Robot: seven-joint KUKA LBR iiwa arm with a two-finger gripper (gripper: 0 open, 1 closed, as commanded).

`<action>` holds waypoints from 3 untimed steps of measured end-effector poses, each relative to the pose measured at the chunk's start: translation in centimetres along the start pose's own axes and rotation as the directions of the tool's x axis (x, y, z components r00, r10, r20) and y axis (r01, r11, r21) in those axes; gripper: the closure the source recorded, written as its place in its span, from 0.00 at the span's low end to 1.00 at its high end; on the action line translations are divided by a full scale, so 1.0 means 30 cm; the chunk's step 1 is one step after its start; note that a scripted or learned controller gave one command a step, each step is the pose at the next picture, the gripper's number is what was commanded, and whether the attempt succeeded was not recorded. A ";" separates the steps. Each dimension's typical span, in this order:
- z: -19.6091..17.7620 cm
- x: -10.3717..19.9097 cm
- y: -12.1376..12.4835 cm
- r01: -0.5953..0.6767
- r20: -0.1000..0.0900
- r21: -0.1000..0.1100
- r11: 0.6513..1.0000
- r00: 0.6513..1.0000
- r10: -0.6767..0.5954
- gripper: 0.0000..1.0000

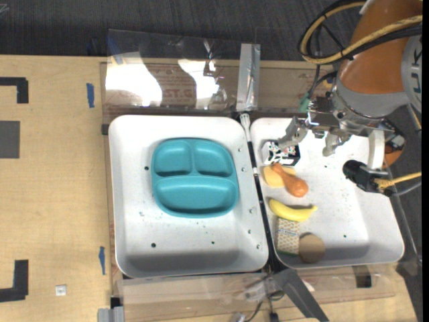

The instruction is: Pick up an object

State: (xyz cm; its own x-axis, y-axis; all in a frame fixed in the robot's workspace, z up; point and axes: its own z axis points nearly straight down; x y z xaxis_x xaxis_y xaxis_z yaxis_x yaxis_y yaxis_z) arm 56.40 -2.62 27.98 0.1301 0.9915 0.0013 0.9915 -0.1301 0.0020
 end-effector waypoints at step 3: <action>0.635 -0.277 0.100 -0.135 0.000 -0.007 0.991 0.991 0.135 0.00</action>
State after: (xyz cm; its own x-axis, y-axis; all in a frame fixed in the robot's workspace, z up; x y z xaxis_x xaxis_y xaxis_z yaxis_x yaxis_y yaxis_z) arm 58.34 -11.23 8.91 0.2623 0.9650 0.0011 0.9649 -0.2623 0.0084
